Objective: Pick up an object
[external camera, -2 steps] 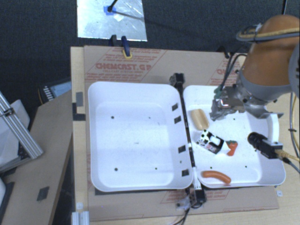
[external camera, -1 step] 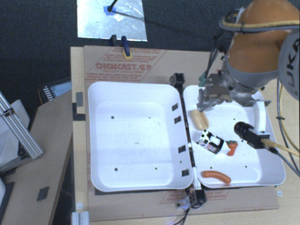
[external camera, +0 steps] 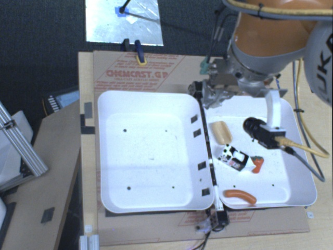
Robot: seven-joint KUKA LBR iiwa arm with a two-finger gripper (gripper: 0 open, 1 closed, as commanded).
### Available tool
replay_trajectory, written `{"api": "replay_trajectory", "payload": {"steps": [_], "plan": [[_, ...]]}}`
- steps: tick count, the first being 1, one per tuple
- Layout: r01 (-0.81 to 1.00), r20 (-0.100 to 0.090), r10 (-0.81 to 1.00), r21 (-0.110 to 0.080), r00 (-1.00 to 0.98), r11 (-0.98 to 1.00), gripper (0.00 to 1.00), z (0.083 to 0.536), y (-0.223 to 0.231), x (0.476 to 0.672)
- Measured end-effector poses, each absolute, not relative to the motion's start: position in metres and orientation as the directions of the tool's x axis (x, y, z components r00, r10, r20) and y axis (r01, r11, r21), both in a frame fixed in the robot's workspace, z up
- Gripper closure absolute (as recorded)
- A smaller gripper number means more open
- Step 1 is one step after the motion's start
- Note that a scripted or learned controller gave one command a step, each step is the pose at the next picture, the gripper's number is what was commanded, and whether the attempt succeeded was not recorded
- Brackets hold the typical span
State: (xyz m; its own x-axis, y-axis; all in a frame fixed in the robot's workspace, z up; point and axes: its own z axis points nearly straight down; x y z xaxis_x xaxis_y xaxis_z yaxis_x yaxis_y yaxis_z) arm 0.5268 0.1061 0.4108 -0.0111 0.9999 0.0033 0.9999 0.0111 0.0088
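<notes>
The cardboard-covered tabletop (external camera: pixel 140 69) bears two white bins. Over the far left corner of the right bin (external camera: pixel 283 186) hangs the claw (external camera: pixel 212 95), open or closed I cannot tell. Nearest lies a tan block (external camera: pixel 221 132), then a small black-and-white piece (external camera: pixel 233 157). Descending here, it may hit the wall, closing on nothing.

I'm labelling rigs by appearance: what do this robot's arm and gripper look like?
The arm is rounded and grey, with a broad glossy orange band and part of black lettering on its side. Yellowish cables loop around it. The gripper is a compact grey metal assembly with dark parts.
</notes>
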Motion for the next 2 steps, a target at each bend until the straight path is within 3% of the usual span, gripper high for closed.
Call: {"api": "replay_trajectory", "payload": {"steps": [1,2], "plan": [[1.000,0.002,1.000,0.008,-0.007,0.007,1.00,0.475,0.152,0.545],[1.000,-0.003,1.000,-0.014,-0.009,0.009,1.00,0.339,0.180,0.483]]}}
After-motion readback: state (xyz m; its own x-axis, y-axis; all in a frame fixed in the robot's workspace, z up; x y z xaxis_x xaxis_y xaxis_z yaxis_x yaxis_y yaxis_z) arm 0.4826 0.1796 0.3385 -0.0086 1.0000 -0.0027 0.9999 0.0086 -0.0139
